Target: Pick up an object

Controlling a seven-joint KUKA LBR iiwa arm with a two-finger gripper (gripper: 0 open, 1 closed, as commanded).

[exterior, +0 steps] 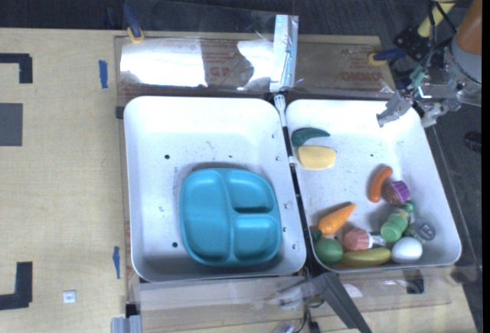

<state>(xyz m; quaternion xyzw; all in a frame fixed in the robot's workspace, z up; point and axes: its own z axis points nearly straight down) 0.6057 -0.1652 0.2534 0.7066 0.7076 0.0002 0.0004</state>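
White plastic forms both shallow bins on the tabletop (pixel 53 171). Nearest the camera, along the front edge of the right bin (pixel 360 132), toy foods crowd together: a green round piece (pixel 329 250), a yellow-green banana-like piece (pixel 367 256) lying flat, a white egg (pixel 407 249), a pink piece (pixel 356 238), a green cylinder (pixel 395 225) and an orange carrot (pixel 335 218) tilted toward the divider. A little farther back lie a purple piece (pixel 398 191) and an orange sausage shape (pixel 379 182), touching or nearly so. Farther still, near the divider, a yellow piece (pixel 316 157) sits just below a dark green piece (pixel 308 136). In the left bin (pixel 153 132) a blue divided tray (pixel 228 215) rests toward the front. At the right bin's far right corner hang the jaws (pixel 400 111), above the rim and well apart from the foods; whether they are apart or together I cannot tell, and nothing shows between them.
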